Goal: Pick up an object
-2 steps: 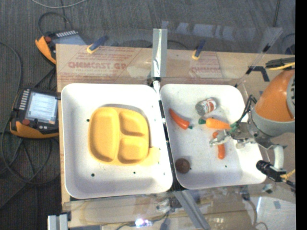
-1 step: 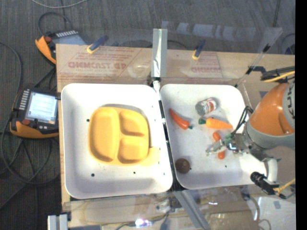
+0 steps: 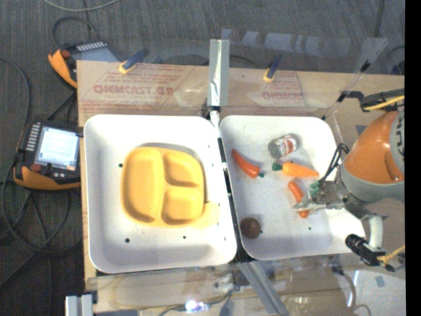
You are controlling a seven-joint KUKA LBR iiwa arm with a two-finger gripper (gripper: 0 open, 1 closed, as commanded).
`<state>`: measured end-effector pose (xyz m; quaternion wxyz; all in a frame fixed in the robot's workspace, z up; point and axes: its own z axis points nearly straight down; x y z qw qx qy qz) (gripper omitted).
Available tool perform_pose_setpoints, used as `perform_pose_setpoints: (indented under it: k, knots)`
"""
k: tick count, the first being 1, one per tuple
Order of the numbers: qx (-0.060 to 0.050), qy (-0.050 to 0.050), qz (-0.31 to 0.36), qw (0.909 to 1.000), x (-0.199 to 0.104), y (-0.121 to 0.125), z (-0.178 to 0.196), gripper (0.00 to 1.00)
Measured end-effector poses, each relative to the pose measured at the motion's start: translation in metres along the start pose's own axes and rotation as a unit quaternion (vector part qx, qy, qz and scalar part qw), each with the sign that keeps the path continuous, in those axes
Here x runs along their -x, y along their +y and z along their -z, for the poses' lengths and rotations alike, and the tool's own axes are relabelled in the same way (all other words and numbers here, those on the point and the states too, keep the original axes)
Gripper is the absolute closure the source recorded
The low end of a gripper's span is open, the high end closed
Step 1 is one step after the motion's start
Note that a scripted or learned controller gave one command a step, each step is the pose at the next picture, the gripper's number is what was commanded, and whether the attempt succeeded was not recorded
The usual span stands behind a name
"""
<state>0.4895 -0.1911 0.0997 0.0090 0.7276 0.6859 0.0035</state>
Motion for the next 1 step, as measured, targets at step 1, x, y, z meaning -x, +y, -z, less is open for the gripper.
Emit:
perform_pose_setpoints:
  k: [1]
  knots:
    - [-0.011,0.001,-0.088,0.9960,-0.0360,0.0606,0.0992,1.00]
